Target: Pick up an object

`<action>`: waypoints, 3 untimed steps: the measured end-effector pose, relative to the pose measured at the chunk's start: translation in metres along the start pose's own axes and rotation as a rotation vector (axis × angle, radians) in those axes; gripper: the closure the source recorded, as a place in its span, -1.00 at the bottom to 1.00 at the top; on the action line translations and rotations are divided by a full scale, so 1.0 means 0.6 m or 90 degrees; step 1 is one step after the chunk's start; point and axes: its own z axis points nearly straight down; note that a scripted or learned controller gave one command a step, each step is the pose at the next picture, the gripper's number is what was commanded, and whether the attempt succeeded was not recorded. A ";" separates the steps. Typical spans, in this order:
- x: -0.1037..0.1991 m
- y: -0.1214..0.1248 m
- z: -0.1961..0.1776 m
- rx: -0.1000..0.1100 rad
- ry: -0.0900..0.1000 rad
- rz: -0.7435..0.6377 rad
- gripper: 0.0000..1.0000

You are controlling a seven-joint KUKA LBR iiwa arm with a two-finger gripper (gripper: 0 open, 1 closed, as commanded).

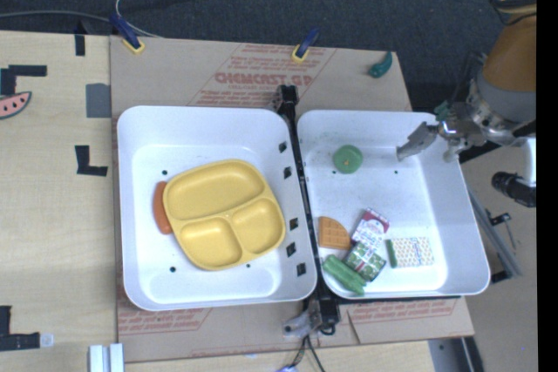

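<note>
The right bin [453,213] holds a round green object [348,158] near its back left. Along its front lie an orange wedge [332,233], a green cucumber-like piece [345,273], a small printed carton [368,246] and a flat patterned packet [410,252]. My gripper [417,141] hangs over the bin's back right part, to the right of the green object and apart from it. Nothing sits between its fingers, which look spread.
The left bin [139,187] holds a yellow divided tray [224,213] with an orange-red object [161,206] tucked under its left edge. Black clips [287,96] join the bins at the middle. A teal item [380,64] lies on the cardboard behind the right bin.
</note>
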 end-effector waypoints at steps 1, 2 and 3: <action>0.060 0.041 0.206 -0.003 0.000 -0.001 -1.00; 0.153 0.084 0.207 -0.002 0.001 -0.001 -1.00; 0.153 0.083 0.191 -0.001 0.000 -0.002 1.00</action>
